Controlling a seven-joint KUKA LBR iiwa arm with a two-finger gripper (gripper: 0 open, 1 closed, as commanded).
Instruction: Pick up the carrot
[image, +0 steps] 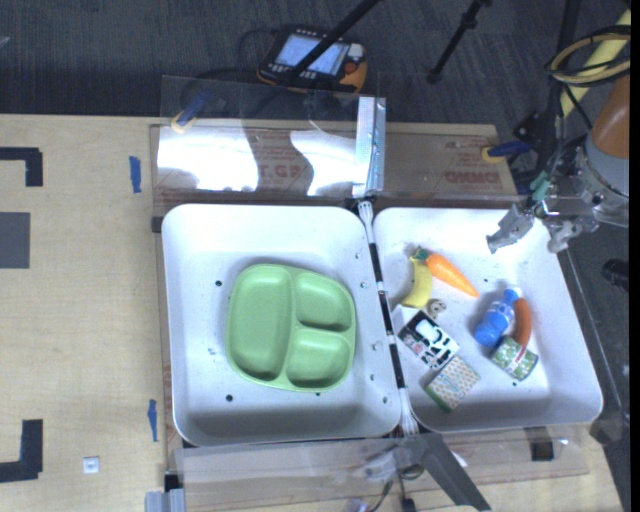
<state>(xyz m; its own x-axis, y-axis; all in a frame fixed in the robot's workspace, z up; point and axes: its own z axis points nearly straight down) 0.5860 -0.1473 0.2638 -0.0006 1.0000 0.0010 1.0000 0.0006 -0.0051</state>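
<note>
Arm: cut off by the right edge, above the jaws.
Box: black-and-white print too small to read, below-left of the jaws.
Sausage: partly hidden behind blue bottle, below the jaws.
Surface: cut off at left edge.

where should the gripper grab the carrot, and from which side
Probably mid-body on the carrot, coming straight down from above. It lies flat in the right bin, running diagonally, green top toward the banana, tip pointing lower right. Set the fingers across its width. The gripper is up and to the right; the top end crowds the banana.
</note>
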